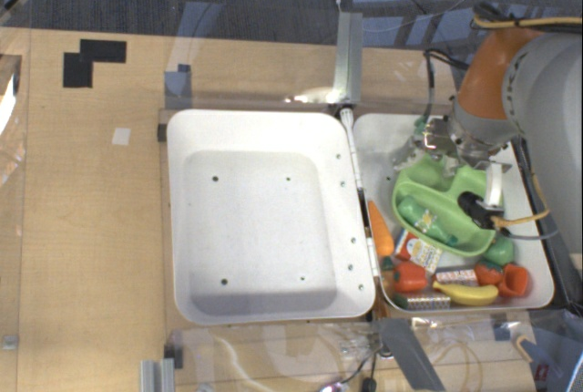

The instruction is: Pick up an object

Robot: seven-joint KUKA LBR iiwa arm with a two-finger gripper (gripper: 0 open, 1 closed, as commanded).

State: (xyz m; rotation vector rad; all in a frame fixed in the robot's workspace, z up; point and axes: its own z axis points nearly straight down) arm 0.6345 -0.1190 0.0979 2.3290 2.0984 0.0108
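- Upper right of the frame: gripper, over the upper part of the right bin; spread or closed, impossible to tell from this angle.
- Directly below it in the picture: pale green bowl, tilted, upper rim right at the gripper's tip; touching or merely overlapping, not clear.
- Inside the bowl: small green item with a patterned label.
- Left of the bowl, along the bin's left wall: orange carrot, narrow end toward the top of the frame.
- Under the bowl's lower edge: red-and-white packet, partly covered by the bowl.
- Lower still, near the bin's bottom wall: red pepper at the left, yellow banana lying crosswise just right of it.
- Lower right corner of the bin: orange-red piece, with a dark green piece just above it, beside the bowl.
- Above the gripper: orange band, then grey arm out to the right edge.
- Centre of the frame: left bin, edge to edge with the right one.
- Around both: wooden bench.
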